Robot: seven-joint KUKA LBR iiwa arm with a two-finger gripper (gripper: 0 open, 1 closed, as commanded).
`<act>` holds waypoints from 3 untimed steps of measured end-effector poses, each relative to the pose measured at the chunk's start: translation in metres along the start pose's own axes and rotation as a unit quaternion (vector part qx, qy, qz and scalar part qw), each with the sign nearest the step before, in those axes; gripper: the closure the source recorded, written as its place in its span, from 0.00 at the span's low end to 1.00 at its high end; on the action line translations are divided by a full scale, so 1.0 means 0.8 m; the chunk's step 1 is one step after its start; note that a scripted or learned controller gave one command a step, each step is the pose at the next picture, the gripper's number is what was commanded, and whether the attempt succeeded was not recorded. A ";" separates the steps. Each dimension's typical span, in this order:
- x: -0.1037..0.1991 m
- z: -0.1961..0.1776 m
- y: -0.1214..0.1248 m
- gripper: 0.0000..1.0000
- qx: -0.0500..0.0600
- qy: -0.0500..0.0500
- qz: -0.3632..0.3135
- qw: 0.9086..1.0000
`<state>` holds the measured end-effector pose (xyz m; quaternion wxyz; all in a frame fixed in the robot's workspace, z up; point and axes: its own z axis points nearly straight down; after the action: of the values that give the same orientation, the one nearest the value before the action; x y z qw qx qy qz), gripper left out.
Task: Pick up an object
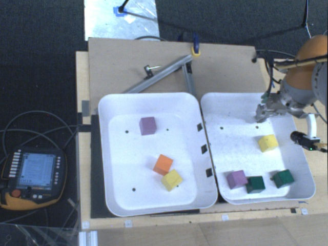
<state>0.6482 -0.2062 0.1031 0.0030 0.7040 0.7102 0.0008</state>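
Off the desk's (225, 60) left edge, a teach pendant (33, 177) with coiled cable; beyond the far edge, a silvery sheet (120, 12); near the far edge, a metal bar (159, 75) with yellow clamp (195, 48).

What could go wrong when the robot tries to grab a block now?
The gripper sits near the right bin's far wall, apart from every block, so it might close on nothing. The purple block and a green block touch near the front wall, so grabbing one could push the other or jam the fingers.

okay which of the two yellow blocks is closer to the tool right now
The yellow block in the right bin, just below the tool. The other yellow block sits in the left bin, touching the orange block.
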 end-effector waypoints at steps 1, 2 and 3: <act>-0.009 -0.080 0.006 1.00 -0.002 0.000 0.002 1.000; -0.002 -0.150 0.020 1.00 -0.002 0.000 0.001 1.000; -0.002 -0.194 0.022 1.00 -0.001 0.000 0.002 1.000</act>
<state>0.6652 -0.2074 0.2583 0.0032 0.7051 0.7091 0.0016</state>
